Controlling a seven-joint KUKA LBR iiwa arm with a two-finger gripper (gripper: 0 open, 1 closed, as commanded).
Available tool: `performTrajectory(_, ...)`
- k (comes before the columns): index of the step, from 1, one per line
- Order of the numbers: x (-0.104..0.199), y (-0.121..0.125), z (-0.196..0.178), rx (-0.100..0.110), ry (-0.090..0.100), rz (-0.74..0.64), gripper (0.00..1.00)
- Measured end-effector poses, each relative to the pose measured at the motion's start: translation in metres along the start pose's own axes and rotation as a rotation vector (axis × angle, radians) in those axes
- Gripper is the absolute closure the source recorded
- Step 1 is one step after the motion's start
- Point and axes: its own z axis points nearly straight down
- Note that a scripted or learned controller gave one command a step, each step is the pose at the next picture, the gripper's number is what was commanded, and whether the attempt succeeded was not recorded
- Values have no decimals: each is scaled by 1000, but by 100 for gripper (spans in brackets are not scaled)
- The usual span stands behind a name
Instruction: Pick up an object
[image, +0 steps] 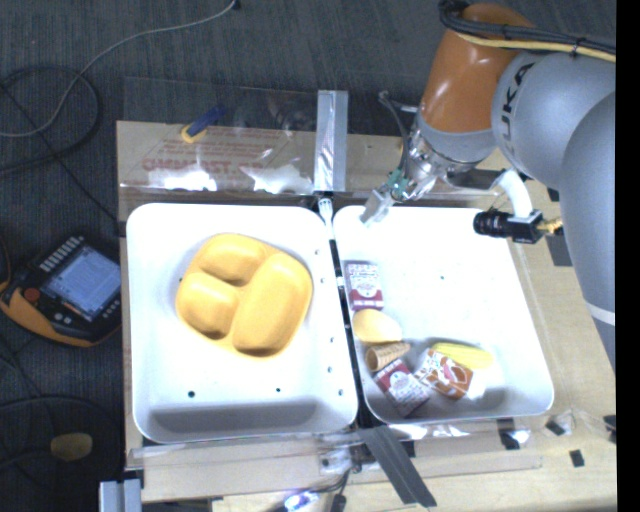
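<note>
Grey casing and an orange band mark my arm (520, 90), which enters from the upper right and slants down toward the far edge of the right bin (500, 290). My wrist narrows to the gripper (378, 208), whose tip hangs over the far left corner of that bin, close beside the divider where the two bins meet. Whether the gripper is open or closed I cannot tell; the tip is small and pale against the white wall, and nothing can be seen held in it.

Objects for picking lie along the left and near sides of the right bin. A red-and-white packet (363, 284) rests flat near the left wall, about midway along it. Just below it sits a pale yellow rounded piece (376, 325), touching a small tan cone (386, 354). Toward the near edge lie a second red packet (403, 386), a red-and-white wrapper (445, 374) and a yellow strip (462, 353), all clustered together. These items are well apart from my gripper.

A large yellow lobed object (243, 293) occupies the middle of the left bin (160, 390). Clear plastic sheeting (230, 150) lies on the bench beyond the left bin's far edge. A black-and-orange handheld pendant (65, 290) rests on the floor off the bench's left side.
</note>
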Motion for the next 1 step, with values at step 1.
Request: performTrajectory(1, 20, 13, 36, 2, 4, 261, 100)
